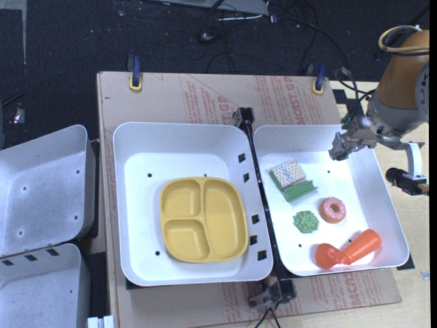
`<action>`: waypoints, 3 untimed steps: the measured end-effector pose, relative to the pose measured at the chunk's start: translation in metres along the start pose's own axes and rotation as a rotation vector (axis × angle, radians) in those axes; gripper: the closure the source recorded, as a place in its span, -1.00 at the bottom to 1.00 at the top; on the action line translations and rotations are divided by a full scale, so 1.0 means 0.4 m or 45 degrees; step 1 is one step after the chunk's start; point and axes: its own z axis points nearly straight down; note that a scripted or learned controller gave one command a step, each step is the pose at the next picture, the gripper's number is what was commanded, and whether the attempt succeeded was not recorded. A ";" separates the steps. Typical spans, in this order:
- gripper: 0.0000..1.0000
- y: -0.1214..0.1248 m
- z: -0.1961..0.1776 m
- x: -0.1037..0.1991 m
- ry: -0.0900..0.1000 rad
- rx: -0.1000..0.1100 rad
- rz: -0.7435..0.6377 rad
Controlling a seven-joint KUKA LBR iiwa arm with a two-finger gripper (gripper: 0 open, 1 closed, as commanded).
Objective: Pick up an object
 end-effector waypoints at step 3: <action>1.00 -0.012 -0.227 0.160 0.003 0.010 -0.002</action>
